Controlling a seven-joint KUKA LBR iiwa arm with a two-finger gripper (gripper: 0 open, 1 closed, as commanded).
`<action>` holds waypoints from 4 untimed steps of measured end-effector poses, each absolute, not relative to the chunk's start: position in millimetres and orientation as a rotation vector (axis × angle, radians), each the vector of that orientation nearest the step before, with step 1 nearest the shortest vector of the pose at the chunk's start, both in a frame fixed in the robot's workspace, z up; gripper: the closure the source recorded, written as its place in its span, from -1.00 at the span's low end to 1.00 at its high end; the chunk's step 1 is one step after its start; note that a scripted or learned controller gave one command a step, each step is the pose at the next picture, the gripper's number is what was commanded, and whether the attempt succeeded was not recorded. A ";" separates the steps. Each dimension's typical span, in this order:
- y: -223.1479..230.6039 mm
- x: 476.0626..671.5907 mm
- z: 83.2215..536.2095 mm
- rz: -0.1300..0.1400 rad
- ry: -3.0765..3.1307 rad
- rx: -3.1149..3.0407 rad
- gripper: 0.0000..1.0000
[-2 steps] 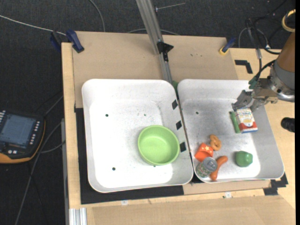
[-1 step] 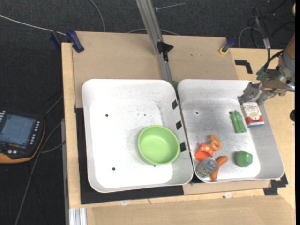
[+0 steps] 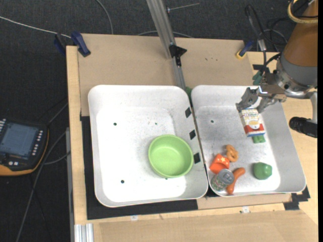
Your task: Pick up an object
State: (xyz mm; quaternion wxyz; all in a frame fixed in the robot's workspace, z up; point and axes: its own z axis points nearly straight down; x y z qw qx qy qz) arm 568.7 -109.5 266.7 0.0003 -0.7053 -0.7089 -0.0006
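My gripper [image 3: 254, 103] hangs over the back of the right bin [image 3: 287, 150], reaching in from the right. A small white carton [image 3: 252, 123] with a red and green end sits right under the fingers, its top between them, and the gripper is shut on it. Near the front of that bin lie a tan pretzel-shaped piece [image 3: 231, 153], an orange pepper [image 3: 219, 162], a round silver can [image 3: 223, 178], an orange carrot-like stick [image 3: 235, 177] and a green rounded item [image 3: 262, 171].
A light green bowl [image 3: 170, 156] rests in the left bin [image 3: 108, 135] near the wall shared by the two bins. A metal pole [image 3: 164, 24] slants down to the back edge between the bins. Cables trail at the back right.
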 end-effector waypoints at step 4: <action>84.3 625.3 235.5 0.000 -2.225 -2.216 1.00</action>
